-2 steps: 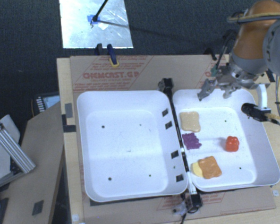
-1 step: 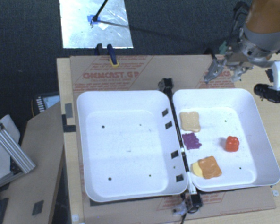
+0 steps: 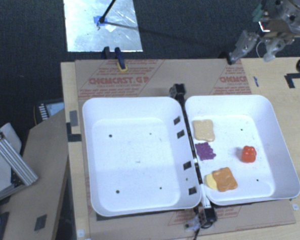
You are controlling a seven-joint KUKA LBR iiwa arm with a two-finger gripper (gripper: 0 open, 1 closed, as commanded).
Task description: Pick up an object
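Your hand (image 3: pixel 252 47) hangs open and empty at upper right, so try the small red pepper (image 3: pixel 248 154) in the right bin (image 3: pixel 271 109): probably light, stiff, rounded, maybe slippery; pinch its middle.

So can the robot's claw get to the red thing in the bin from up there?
Probably yes. The claw hangs above the bench's far right corner, outside the right bin. The red thing lies alone on the bin floor, apart from the purple piece and the tan slice, with nothing covering it.
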